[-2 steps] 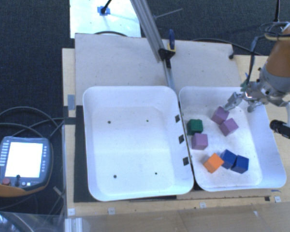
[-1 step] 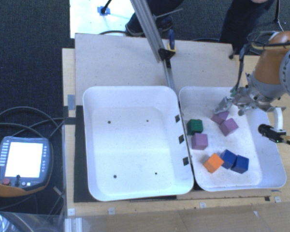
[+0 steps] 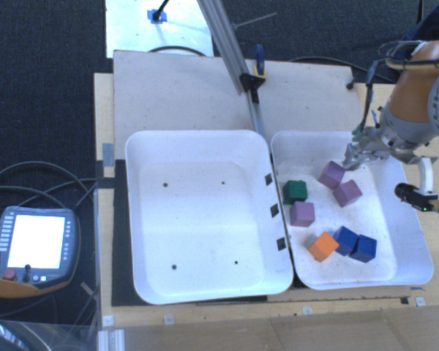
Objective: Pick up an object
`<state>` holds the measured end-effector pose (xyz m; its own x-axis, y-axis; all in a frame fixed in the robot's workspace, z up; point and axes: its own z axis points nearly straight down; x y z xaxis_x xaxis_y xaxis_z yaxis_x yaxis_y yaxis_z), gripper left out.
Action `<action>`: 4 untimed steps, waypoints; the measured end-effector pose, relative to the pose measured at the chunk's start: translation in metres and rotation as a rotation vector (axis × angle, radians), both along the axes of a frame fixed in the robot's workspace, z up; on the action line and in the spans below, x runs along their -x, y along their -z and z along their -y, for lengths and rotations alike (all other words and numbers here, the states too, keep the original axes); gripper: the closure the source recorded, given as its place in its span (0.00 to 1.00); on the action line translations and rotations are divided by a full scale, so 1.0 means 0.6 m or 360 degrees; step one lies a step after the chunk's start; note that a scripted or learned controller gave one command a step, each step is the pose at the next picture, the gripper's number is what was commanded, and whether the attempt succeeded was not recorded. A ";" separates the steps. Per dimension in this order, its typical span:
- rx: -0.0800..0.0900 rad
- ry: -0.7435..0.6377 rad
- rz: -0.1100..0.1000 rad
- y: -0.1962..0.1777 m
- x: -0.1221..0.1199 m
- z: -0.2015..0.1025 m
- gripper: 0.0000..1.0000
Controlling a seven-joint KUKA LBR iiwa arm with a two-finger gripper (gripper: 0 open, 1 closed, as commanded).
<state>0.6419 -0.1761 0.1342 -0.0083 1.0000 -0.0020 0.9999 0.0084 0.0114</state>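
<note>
The right bin (image 3: 402, 269) holds several small blocks: a green one (image 3: 295, 190), three purple ones (image 3: 331, 174) (image 3: 347, 192) (image 3: 302, 213), an orange one (image 3: 323, 246) and two blue ones (image 3: 345, 238) (image 3: 364, 248). My gripper (image 3: 354, 156) hangs low over the upper right part of this bin, its tip just up and right of the topmost purple block. Whether it touches that block is unclear.
The left bin (image 3: 143, 196) lies beside the right one, with black clips (image 3: 273, 209) along the shared rim. A metal pole (image 3: 227, 39) slants over the back of the bench. A teach pendant (image 3: 33, 251) sits off the bench at the left.
</note>
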 end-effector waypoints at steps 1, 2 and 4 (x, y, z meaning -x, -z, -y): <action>0.0001 0.0004 -0.0003 -0.109 -0.003 -0.004 1.00; 0.0002 0.0004 -0.0002 -0.219 -0.001 -0.005 1.00; -0.0004 -0.0002 -0.0014 -0.267 -0.007 -0.080 1.00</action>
